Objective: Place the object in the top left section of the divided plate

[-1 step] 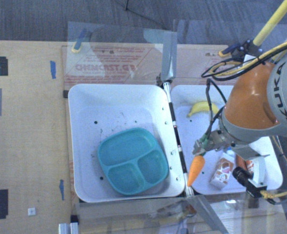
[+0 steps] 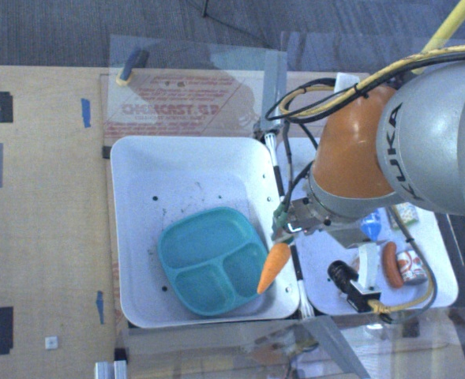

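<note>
An orange carrot (image 2: pixel 272 267) hangs tip down at a slant, its thick end up between the fingers of my gripper (image 2: pixel 283 234), which is shut on it. It hovers over the right rim of the teal divided plate (image 2: pixel 167 247), close to the left bin's right wall. The plate lies in the lower middle of the left white bin (image 2: pixel 137 172). It has one large section along its upper left and two smaller ones toward the lower right. All three sections are bare. The arm's orange band and grey wrist hide the gripper's upper part.
The right white bin (image 2: pixel 445 287) holds a red sausage (image 2: pixel 391 264), a small can (image 2: pixel 412 266), a blue piece (image 2: pixel 372 229) and a white piece (image 2: pixel 368 259), partly under the arm. A ridge between the bins runs just right of the carrot.
</note>
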Controlling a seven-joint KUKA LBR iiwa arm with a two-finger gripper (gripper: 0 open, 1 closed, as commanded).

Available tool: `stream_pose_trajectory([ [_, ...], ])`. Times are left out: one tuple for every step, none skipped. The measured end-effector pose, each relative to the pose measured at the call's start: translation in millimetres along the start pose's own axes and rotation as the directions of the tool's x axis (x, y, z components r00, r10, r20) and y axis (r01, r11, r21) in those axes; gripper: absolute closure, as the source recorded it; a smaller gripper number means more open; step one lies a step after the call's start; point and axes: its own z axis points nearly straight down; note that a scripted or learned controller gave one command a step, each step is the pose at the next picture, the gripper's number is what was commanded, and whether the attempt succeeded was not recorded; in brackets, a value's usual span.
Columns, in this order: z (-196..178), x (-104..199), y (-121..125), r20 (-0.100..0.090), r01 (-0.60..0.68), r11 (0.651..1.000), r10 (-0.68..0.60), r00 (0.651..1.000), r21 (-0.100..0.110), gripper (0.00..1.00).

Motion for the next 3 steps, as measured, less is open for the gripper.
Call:
stream_pose_trajectory([
  [-82,32,35,0.000,-0.071,0.997,0.071,0.997,0.001,1.00],
  [-5,47,18,-0.001,0.095,0.995,-0.095,0.995,0.004,1.00],
  [-5,47,18,-0.001,0.095,0.995,-0.095,0.995,0.004,0.00],
])
